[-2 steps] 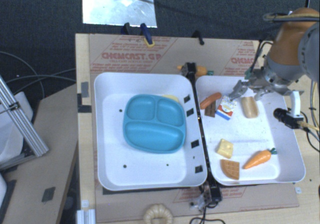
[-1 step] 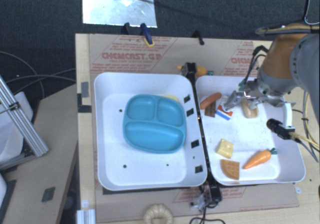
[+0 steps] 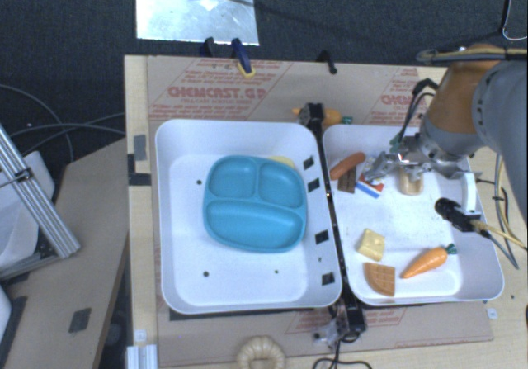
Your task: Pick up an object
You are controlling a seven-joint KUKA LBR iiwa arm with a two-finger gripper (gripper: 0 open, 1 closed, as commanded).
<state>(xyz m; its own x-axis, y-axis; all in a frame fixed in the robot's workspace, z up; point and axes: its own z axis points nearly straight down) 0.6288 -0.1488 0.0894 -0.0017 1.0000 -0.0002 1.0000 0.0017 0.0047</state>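
Pincer (image 3: 381, 169) hangs low over the far part of the right bin (image 3: 412, 223). Its tip is a blur of metal, so I cannot tell whether it is open or closed, and nothing shows in its hold.

The nearest candidates crowd around it. A sausage (image 3: 347, 164) and a brown block (image 3: 348, 183) lie just to its left, a red-and-blue card (image 3: 372, 189) sits right under it, and a tan cylinder (image 3: 410, 184) stands just to its right.

With things packed this close, I judge a clean pick needs the pincer centred on one item and lowered straight. Otherwise it may nudge a neighbour or trap two at once. The flat card looks the hardest to lift, and the sausage or cylinder offer more to grip.

Nearer the front of the same bin, well apart from the pincer, lie a cheese wedge (image 3: 371, 243), a waffle (image 3: 380, 278) and a carrot (image 3: 425, 261).

The left bin (image 3: 186, 194) holds a blue plate (image 3: 254, 204) with three compartments, all bare, and something yellow (image 3: 284, 161) peeks from behind its far edge.
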